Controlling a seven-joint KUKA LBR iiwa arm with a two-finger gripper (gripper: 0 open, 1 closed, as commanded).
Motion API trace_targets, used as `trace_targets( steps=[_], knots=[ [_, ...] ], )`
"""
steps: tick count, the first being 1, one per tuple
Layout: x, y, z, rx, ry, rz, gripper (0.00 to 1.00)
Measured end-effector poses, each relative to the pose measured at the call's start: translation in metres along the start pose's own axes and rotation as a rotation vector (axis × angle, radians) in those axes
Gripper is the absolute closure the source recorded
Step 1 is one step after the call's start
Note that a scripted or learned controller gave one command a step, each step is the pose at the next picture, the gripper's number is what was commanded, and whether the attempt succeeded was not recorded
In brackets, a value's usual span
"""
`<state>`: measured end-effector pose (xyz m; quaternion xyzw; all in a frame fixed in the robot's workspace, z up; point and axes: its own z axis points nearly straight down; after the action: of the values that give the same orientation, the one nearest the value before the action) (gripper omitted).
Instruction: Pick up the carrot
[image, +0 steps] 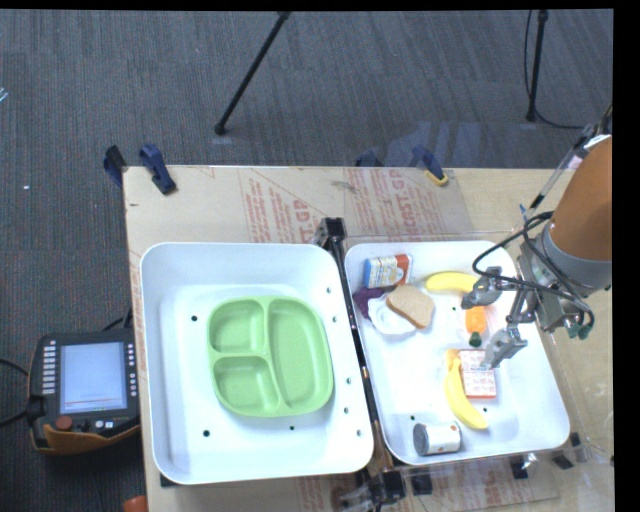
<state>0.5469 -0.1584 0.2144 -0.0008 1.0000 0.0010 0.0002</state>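
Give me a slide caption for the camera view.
Gripper poised over the carrot in the right bin; green tray sits left.

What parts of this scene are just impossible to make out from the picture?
- The carrot: partly hidden behind the gripper in the camera view, so its full shape is unclear.
- The small carton's label: too small to read.
- The handheld screen left of the bench: its display is washed out.

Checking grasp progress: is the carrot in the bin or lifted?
In the bin: the carrot lies on the right bin floor, with the gripper spread around it.
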Motion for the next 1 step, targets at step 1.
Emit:
trace_targets(
  steps=[1],
  knots=[
    [-0.0312, -0.0123, 0.1278, 0.0, 0.0, 0.098, 0.0]
  ],
)
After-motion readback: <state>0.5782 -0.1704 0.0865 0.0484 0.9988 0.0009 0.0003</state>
